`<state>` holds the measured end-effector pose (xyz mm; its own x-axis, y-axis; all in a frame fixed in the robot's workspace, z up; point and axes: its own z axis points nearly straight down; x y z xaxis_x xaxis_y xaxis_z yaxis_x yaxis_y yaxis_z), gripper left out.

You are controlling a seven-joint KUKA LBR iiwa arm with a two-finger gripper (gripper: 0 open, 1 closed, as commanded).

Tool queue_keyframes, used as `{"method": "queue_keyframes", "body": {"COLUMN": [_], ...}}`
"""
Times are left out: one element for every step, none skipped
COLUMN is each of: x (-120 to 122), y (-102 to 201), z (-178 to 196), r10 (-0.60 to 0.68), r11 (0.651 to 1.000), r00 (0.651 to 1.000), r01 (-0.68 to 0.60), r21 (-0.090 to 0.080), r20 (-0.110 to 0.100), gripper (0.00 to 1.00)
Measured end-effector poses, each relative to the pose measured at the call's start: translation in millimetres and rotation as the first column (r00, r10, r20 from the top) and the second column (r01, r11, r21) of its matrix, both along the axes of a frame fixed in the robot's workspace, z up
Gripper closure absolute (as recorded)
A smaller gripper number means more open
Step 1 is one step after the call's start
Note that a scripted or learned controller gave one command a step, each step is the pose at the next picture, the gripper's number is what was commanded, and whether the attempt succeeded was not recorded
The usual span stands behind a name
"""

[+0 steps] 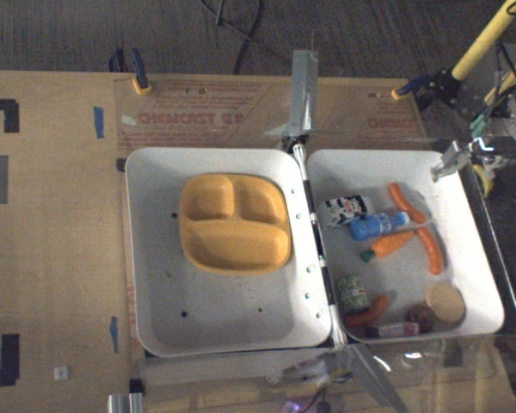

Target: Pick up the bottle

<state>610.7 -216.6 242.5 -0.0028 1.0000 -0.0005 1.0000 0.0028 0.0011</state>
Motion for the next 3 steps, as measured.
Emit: {"method": "queue_keyframes", "body": {"x": [31,57,14], "y": [-4,67,114], "z": [19,-103,-124], "r10": [0.12,-0.005,0.011], "r11": [0.993,1.0,1.0], "r00": [0.993,1.0,1.0], "r01": [-0.12,0.005,-0.011], "r21": [-0.004,0.0,-0.003], "r20": [0.003,0.0,0.022], "gripper": [0.0,0.0,0.0]}}
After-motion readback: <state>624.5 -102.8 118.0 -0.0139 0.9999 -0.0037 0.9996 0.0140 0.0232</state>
